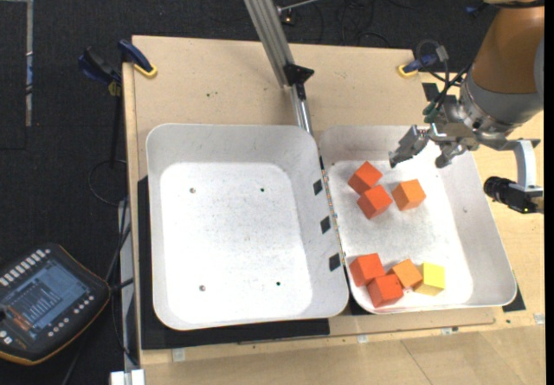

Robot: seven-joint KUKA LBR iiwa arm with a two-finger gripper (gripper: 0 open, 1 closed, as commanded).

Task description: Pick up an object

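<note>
The right bin (480, 227) holds several blocks. Two red-orange cubes (364, 176) (374, 201) and an orange cube (409, 194) lie near its middle. Close to the front edge sit two more red cubes (366, 266) (385, 290), an orange cube (407, 272) and a yellow cube (432, 278). My gripper (423, 152) hangs over the far part of the right bin, above and behind the orange cube, fingers spread apart with nothing between them.
The left bin (164, 202) lies beside the right one. A slanted metal pole (264, 16) rises from the back of the bench between the bins. Clamps (138, 59) (415, 63) mark the back corners. A teach pendant (43, 297) lies at front left.
</note>
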